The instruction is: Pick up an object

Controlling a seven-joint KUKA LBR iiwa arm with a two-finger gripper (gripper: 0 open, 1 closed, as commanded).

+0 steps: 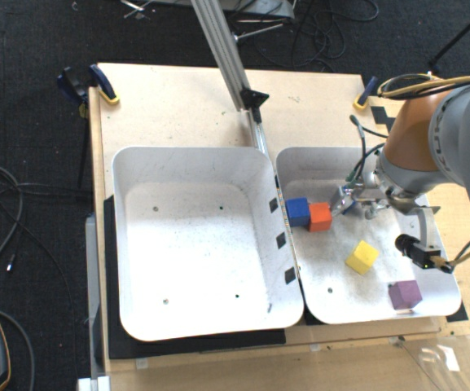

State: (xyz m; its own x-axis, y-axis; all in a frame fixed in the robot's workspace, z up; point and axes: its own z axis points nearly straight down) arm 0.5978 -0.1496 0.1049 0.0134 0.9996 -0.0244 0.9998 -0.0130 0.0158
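Note:
The right bin (316,163) holds a blue cube (298,212) touching an orange cube (320,217) near its left wall. A yellow cube (362,257) lies lower in the middle, and a purple cube (405,294) rests near the front right corner. My gripper (357,201) hangs low over the right bin, just right of the orange cube and above the yellow one. Nothing shows between its fingers.
The left bin (141,169) stands beside the right one on the wooden bench (177,104). A slanted metal rail (222,43) rises from the gap between the bins at the back. Clamps sit at the bench's back corners.

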